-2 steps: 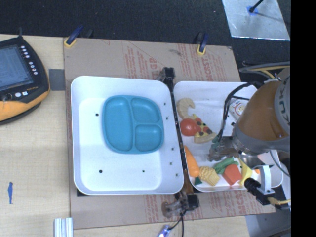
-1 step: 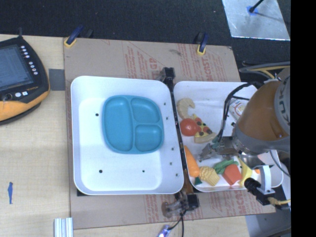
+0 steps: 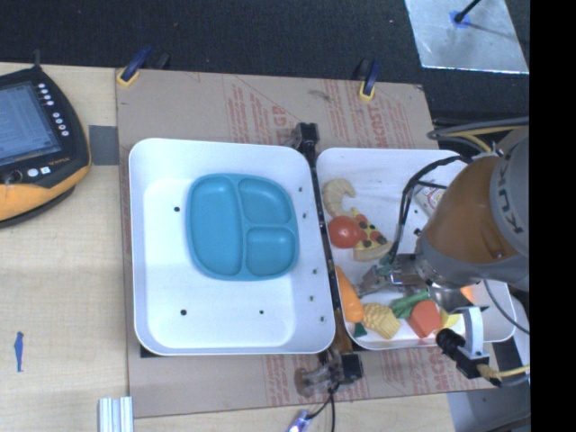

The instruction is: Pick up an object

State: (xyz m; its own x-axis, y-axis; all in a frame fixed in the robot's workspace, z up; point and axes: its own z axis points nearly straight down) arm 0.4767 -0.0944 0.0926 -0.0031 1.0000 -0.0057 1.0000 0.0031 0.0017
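Note:
The right bin point(image 3: 396, 162) holds several toy foods: a beige croissant point(image 3: 339, 193), a red tomato point(image 3: 344, 232), a pizza slice point(image 3: 370, 235), an orange carrot point(image 3: 350, 299), a yellow corn cob point(image 3: 380, 320), a green piece point(image 3: 409, 302) and a red-orange piece point(image 3: 426, 319). My gripper point(image 3: 385, 275) hangs low over the middle of this bin, just below the pizza slice and above the corn and the green piece. The wrist with its orange band point(image 3: 468, 212) covers the bin's right half. I see no toy clearly held.
The left bin point(image 3: 153, 268) carries a blue divided plate point(image 3: 242, 225). A tablet pendant point(image 3: 36, 147) lies at the far left of the bench. Cables point(image 3: 423, 187) loop above the wrist. Clamps point(image 3: 366, 77) pin the cardboard sheet at the back.

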